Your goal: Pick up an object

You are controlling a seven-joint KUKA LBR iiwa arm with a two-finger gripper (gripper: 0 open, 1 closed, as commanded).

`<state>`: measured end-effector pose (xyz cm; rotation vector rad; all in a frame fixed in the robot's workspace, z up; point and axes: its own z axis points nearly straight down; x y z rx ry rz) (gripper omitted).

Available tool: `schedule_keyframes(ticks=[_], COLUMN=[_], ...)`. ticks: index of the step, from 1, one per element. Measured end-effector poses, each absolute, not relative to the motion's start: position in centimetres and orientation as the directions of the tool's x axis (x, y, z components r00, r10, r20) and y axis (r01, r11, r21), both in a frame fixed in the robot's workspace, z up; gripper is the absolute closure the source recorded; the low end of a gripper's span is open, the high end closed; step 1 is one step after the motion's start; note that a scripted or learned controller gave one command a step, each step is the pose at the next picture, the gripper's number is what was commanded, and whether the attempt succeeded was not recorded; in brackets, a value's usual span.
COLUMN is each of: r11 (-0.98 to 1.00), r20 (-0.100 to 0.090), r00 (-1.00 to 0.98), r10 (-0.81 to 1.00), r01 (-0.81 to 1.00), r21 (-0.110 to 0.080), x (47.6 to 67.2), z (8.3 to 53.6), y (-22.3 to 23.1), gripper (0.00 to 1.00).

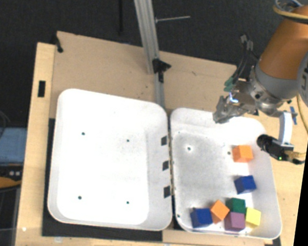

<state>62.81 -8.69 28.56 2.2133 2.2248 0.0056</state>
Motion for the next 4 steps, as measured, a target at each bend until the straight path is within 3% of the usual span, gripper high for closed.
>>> schedule_keyframes(ticks=[2, 4], r11=[0.005, 0.006], r20=[-0.001, 0.0], r00=[-0.005, -0.006], r10=[1.0, 1.0], r01=[1.0, 1.0], r21=[-0.001, -0.002], x=[59.7, 54.6], z=[25.0, 24.5], y=[0.7, 9.9], gripper=[1.0, 1.0])
